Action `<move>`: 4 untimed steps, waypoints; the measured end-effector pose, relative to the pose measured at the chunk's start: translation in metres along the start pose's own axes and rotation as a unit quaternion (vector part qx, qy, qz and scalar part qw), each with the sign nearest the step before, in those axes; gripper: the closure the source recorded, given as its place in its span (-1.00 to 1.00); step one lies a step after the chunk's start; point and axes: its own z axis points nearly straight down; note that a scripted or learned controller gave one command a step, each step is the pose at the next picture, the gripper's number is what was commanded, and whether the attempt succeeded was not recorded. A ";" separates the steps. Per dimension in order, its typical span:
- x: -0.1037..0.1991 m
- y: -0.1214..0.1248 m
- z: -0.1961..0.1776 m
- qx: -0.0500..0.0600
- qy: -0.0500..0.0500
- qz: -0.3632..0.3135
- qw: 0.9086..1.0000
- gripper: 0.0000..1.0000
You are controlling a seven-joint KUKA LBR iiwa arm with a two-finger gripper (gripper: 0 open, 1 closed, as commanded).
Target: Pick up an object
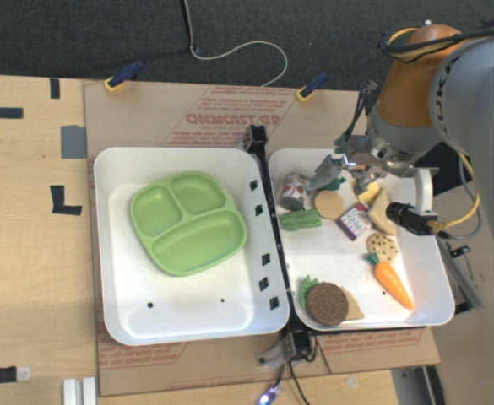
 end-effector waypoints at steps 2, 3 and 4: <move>0.003 0.053 0.104 -0.004 -0.002 -0.001 1.000 -1.00; 0.001 0.052 0.098 -0.002 -0.002 0.000 1.000 1.00; 0.082 0.018 0.002 -0.003 0.000 -0.002 1.000 1.00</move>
